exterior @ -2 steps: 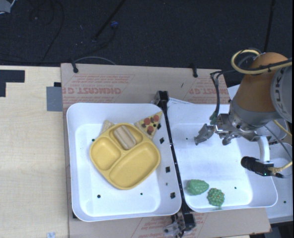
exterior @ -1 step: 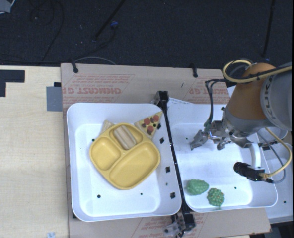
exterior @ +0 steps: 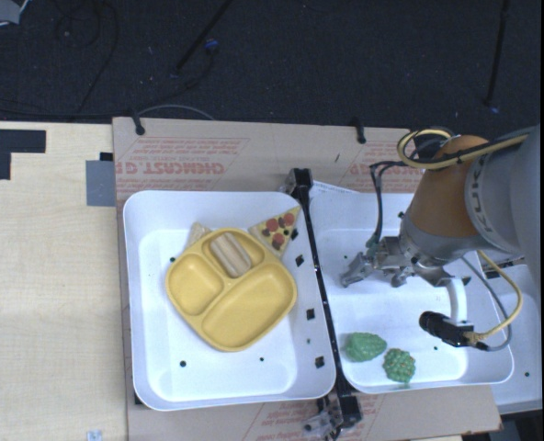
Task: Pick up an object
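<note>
My gripper [exterior: 378, 275] hangs over the middle of the right bin [exterior: 493, 375], below the grey and orange wrist. Its two fingers look spread, open, with nothing between them. Two green bumpy toys lie near that bin's front edge: one [exterior: 365, 345] at the front left and a rounder one [exterior: 400, 365] just right of it, both below the gripper and apart from it. In the left bin [exterior: 153, 338] sits a yellow divided plate [exterior: 244, 310] with a tan ridged piece [exterior: 231, 254] in its upper compartment. A pizza-slice toy [exterior: 277, 229] lies at the plate's upper right.
A black divider [exterior: 313, 274] runs between the two bins. A black cable end and yellow wire [exterior: 451, 329] hang from the arm over the right bin's right half. Cardboard lies under both bins, and a wooden bench top [exterior: 42, 292] lies to the left.
</note>
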You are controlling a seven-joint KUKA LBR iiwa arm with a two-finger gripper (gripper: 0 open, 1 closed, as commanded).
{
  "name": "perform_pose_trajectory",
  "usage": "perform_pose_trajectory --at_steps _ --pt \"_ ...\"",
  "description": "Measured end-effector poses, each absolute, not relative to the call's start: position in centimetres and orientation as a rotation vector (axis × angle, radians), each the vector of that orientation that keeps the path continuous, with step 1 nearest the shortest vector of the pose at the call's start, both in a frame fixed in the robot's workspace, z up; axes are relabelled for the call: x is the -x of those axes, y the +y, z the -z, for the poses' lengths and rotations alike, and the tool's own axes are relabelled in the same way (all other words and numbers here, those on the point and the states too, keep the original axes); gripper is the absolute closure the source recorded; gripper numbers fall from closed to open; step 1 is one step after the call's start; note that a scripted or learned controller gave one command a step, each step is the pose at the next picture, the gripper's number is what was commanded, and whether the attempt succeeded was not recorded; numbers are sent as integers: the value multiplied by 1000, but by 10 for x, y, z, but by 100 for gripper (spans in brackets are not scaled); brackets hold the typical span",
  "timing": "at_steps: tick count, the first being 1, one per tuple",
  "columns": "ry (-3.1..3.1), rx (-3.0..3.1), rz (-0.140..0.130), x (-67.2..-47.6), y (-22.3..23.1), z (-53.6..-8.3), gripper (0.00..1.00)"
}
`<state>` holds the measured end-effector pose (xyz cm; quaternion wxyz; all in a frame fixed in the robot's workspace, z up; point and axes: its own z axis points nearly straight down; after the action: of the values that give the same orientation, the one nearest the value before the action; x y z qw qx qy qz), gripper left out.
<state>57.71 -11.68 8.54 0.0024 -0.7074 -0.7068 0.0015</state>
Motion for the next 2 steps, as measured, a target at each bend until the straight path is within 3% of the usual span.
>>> perform_pose_trajectory --at_steps 1,2 --pt "-2214 2224 -4 -577 -118 -97 100" --pt "-2219 2222 -1 -572 -113 -141 100"
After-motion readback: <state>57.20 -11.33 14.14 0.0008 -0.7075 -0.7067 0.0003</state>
